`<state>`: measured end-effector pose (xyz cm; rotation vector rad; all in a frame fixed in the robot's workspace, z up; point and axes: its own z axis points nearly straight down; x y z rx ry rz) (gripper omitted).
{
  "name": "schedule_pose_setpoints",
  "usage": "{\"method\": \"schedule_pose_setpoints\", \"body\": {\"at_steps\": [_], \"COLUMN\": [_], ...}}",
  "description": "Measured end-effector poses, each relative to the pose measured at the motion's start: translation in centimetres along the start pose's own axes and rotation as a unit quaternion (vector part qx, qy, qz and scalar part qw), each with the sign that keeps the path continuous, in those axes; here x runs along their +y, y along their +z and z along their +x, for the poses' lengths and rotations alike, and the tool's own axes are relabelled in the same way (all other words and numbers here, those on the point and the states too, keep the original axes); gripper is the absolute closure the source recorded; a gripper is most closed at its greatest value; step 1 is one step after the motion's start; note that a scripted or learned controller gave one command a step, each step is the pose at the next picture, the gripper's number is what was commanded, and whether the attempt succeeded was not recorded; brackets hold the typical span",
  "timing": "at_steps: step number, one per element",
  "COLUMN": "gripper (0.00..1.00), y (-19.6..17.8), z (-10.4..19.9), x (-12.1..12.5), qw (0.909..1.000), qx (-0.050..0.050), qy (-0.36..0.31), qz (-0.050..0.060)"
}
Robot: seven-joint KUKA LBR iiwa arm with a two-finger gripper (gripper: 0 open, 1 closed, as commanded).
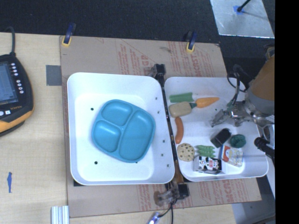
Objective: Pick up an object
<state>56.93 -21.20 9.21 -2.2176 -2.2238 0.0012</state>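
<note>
Nothing's getting picked up yet, the gripper point(223, 119) is just hanging spread open and empty over the right bin point(187, 171), with the black block point(220, 137) sitting just below it.

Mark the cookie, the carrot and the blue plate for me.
cookie point(185, 151), camera view, middle of its face.
carrot point(207, 101), camera view, orange body.
blue plate point(123, 130), camera view, central ridge between compartments.
</note>
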Motion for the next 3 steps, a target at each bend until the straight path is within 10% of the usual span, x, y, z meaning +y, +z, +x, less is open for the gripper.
{"method": "schedule_pose_setpoints", "body": {"at_steps": [1,2,3], "gripper": [0.00,1.00,1.00], "y": [0.1,-1.0,0.0], "z": [0.0,0.0,7.0], "x": [-5.9,-5.8,-1.3], "qw": [1.0000,1.0000,1.0000], "qx": [0.000,0.001,0.000], "qy": [-0.001,-0.002,-0.002], "qz": [0.001,0.001,0.001]}}
